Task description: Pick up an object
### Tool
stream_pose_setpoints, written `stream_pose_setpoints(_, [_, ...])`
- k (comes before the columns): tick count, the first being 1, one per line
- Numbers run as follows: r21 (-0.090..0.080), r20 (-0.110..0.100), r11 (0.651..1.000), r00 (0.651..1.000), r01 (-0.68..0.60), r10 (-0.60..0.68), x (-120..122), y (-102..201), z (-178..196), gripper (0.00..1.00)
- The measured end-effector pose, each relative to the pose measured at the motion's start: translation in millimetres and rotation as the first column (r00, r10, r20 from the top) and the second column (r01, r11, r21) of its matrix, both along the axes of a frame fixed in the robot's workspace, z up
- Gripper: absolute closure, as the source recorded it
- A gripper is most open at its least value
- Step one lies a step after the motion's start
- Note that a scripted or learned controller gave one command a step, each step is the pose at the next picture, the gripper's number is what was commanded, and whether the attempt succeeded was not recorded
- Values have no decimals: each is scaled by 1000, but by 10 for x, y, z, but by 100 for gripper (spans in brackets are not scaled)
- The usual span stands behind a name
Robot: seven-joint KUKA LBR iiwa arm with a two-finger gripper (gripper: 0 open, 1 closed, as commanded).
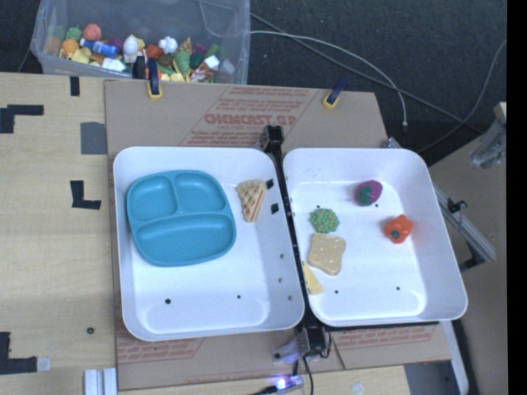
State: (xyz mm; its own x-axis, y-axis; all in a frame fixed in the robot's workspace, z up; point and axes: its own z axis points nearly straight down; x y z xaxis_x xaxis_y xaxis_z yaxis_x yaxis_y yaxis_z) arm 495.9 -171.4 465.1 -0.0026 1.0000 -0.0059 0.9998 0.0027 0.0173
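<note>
From my station I start at the far left, where the wooden bench carries a few dark tape marks. Above it, at the top of the view, a clear plastic tub holds a heap of small colourful toys.

Next comes the left bin, lying on a sheet of cardboard. A blue divided plate sits in its left half, flat on the floor of the bin. Just to the right of the plate, near the wall the two bins share, a sandwich wedge lies apart from the plate.

In the right bin I count several toy foods I could pick. A yellow piece rests against the left wall, low down. Touching or almost touching it, a slice of toast lies flat. Just above the toast is a green broccoli. Further right and higher, a purple fruit with a green end sits near the back. Right of that, and lower, a red-orange pepper stands well apart from the others.

I have no view of the gripper, so I cannot report how its fingers stand.
</note>
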Motion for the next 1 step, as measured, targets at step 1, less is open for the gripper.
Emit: stream_pose_setpoints(1, [9,-29,1000,1000,-3,3,-46,712,-1351,100])
